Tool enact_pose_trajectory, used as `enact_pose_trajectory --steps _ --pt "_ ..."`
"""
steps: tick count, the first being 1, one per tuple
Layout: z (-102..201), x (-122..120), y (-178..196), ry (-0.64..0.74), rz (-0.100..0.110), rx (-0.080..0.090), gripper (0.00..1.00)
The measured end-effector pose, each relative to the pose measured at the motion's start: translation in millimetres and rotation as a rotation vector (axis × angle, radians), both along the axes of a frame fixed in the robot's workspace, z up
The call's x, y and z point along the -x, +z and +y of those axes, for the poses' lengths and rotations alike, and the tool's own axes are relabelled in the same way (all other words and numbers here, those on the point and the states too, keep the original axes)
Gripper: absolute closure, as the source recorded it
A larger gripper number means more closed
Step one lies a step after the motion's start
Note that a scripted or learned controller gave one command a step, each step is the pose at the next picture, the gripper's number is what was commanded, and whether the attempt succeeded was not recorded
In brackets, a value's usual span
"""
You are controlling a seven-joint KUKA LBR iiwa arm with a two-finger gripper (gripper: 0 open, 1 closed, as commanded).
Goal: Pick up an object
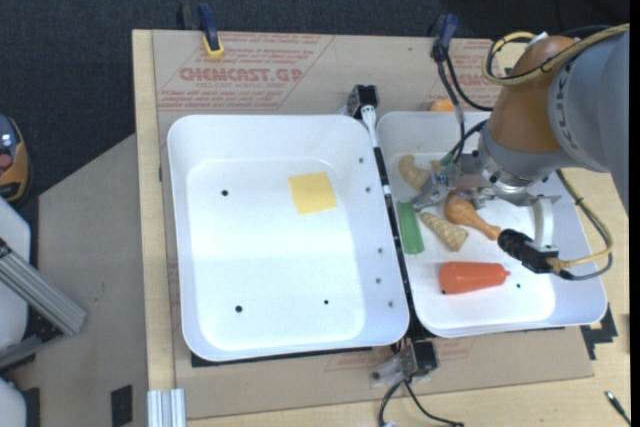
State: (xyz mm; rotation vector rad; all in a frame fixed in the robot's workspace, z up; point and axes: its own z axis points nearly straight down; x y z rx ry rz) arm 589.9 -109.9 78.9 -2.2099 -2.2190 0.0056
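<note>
Jaws [447, 183] down in the right bin [575, 310], can't tell if they've got anything.
From the overhead cam they're sitting among a tan piece [413, 170], a drumstick-looking thing [468, 214], a cone [445, 231] and a green stick [410, 228]; carrot [473, 277] lies near, yellow square [313, 192] in the left bin [190, 140]. Nothing looks lifted yet, I'd say.

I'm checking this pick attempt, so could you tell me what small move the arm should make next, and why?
Probably a short, straight descent. The gripper hangs in the right bin over a cluster of small pieces: a tan chunk, a brown drumstick-shaped piece and a ridged cone. Nothing visibly sits between its fingers.
</note>
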Motion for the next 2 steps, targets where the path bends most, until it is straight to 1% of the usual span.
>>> enact_pose_trajectory --steps 1,2 --pt "-4.1 -2.5 16.6 -0.004 -0.012 0.005 1.00" --pt "-4.1 -2.3 15.9 -0.004 -0.011 0.005 0.00"
